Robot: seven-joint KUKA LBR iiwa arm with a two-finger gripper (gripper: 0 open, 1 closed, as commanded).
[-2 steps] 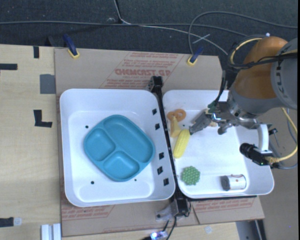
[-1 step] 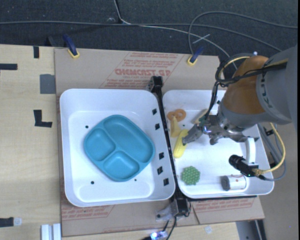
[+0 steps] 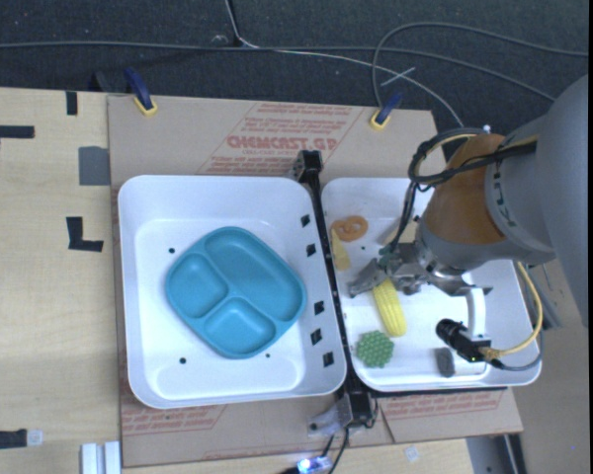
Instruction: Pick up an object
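Corn (image 3: 389,306) lies in the right bin (image 3: 514,368), just left of the jaws (image 3: 374,276), which hang low at its upper end; whether they're parted or clenched, I can't tell. It looks light, stiff and a bit slick, so best pinched across its middle. Green ball (image 3: 375,349) sits just below the corn, a pretzel (image 3: 351,229) above.

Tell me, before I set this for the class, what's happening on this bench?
A grey robot arm reaches in from the right over the right bin, its claw low beside a yellow corn cob. A green ball and a small orange ring also lie in that bin. The left bin holds a blue divided plate. Whether the claw grips anything is unclear.
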